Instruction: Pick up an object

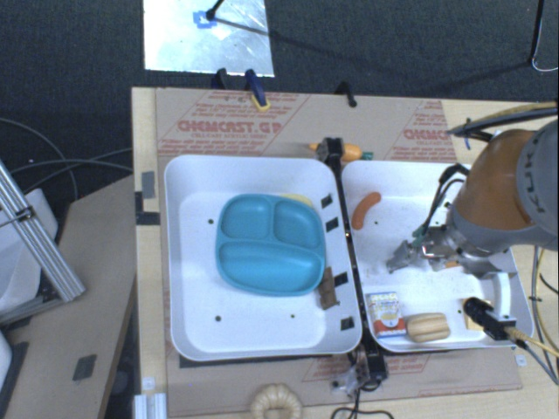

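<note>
In the right bin (393,186) an orange sausage-shaped piece (365,209) lies near the far left. A small red and white carton (385,312) and a tan bread roll (426,326) rest by the front wall. My gripper (409,256) hangs low over the middle of this bin's floor, pointing left. It sits between the sausage piece and the carton, apart from both. Nothing shows between its tips.
The left bin (196,321) holds a blue divided plate (269,243), with a small brown piece (327,291) by its right wall and a pale yellow bit (301,199) behind the plate. An orange item (350,153) sits at the bins' far junction.
</note>
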### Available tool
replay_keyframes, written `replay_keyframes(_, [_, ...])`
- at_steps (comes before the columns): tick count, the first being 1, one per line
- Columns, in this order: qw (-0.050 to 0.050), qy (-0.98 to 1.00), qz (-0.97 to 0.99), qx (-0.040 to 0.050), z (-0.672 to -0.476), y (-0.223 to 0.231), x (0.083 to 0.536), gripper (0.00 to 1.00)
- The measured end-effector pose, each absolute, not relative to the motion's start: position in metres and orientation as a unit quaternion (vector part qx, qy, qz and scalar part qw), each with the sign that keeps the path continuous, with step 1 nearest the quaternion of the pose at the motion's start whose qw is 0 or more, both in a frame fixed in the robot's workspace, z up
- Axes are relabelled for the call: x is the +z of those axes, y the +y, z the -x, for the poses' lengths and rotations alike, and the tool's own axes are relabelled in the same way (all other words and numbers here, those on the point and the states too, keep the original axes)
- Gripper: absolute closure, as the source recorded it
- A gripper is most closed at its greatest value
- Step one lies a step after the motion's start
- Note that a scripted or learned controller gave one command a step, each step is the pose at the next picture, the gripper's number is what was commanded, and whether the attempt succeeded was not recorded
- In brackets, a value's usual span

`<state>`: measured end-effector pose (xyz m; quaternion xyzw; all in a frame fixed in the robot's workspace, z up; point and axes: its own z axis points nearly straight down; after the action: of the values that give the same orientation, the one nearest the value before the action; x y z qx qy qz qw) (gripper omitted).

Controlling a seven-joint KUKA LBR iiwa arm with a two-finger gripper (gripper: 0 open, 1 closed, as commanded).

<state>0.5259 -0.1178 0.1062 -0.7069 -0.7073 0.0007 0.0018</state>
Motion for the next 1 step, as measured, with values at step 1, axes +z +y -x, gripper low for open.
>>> replay_keyframes(1, [0.001,-0.707,0.707,0.0003,-0.5260,-0.1173,0.0832,0.00])
